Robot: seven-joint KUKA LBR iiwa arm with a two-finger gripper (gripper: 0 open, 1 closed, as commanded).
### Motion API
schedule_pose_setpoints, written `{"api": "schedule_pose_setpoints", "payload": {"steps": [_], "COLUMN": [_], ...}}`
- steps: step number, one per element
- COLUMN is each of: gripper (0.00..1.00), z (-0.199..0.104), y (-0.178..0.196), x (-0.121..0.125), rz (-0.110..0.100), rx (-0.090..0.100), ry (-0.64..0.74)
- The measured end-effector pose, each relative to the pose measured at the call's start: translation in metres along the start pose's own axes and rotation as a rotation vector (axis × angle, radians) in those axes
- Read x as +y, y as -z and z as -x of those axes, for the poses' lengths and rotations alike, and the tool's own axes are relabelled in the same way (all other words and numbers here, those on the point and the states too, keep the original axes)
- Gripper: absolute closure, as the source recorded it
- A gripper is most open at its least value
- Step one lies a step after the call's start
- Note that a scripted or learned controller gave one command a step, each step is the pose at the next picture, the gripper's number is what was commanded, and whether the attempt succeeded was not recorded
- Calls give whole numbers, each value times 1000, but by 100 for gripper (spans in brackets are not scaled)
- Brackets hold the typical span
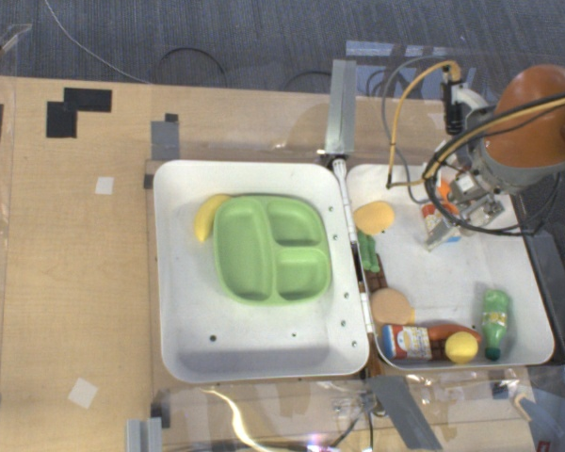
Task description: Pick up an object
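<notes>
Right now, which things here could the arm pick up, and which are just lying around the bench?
For the job:
gripper
banana
green tray
orange ball
tan ball
ketchup bottle
lemon
green bottle

Just lying about:
left bin
right bin
black tape
cables

Counter (66, 281) looked like pale wood laminate, smooth and matt, with a few bits of matt black tape (75, 109) stuck on it. Both bins were smooth white plastic with a soft sheen, the left bin (184, 337) and the right bin (523, 281) alike. The green divided tray (268, 248) was matt plastic, no real shine. The green bottle (494, 323) looked like glossy plastic. The arm's orange band (537, 111) was shiny and smooth, and the gripper (452, 217) had bare metal bits that looked brushed. Floor (217, 17) behind was rough grey carpet.
</notes>
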State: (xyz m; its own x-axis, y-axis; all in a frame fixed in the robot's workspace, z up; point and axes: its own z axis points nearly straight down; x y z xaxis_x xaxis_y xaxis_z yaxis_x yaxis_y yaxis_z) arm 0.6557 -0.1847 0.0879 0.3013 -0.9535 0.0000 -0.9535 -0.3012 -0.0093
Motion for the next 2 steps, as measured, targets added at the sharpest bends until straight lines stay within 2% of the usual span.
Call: {"api": "schedule_pose_setpoints", "payload": {"steps": [1, 2], "gripper": [100, 100], "z": [1, 9], "y": [15, 198], "x": [-4, -17], "rz": [-10, -12], "rx": [0, 7], "ry": [-3, -227]}}
